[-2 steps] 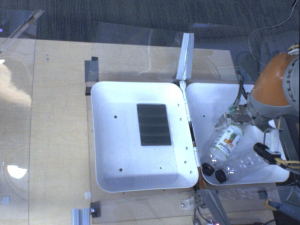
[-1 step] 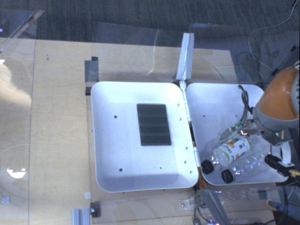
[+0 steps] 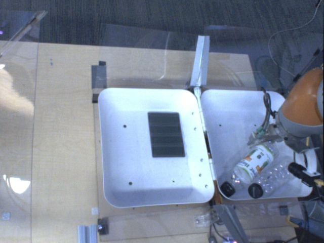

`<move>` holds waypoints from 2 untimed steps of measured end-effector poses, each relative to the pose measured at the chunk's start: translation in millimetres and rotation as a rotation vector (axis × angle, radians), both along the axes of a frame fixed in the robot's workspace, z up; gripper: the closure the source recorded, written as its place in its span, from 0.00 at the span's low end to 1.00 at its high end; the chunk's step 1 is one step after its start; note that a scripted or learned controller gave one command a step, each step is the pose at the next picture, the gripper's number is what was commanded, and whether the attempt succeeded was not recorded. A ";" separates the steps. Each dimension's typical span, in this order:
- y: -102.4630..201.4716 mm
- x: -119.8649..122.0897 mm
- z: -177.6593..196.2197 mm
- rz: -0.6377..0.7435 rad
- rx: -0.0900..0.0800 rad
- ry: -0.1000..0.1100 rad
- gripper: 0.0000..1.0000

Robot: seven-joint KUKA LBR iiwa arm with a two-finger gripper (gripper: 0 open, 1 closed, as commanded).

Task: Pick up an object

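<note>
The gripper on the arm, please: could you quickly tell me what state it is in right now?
Gripper: low in the right bin, just above the labelled bottle; whether it holds anything cannot be told.

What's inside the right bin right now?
In the right bin: a labelled clear bottle and a second clear bottle, both lying black-capped. The arm covers its right side.

White bins [image 3: 116, 135], dark ribbed pad [image 3: 166, 134], clear black-capped bottles [image 3: 253, 168], orange-banded grey arm [image 3: 304, 105]

Two bottles [image 3: 255, 167] in right bin [image 3: 228, 120], arm [image 3: 304, 105] above.
</note>
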State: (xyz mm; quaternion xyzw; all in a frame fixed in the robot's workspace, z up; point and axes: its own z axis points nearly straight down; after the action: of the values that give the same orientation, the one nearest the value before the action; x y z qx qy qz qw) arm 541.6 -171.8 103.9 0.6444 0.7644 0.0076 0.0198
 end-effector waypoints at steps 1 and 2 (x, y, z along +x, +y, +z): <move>0.0 -0.8 -0.6 0.001 0.001 0.003 0.00; 18.5 -10.3 -11.6 0.027 -0.008 0.006 0.00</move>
State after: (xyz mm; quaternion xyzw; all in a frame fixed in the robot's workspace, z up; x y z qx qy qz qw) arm 531.4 -153.2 92.3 0.6341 0.7730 0.0030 0.0198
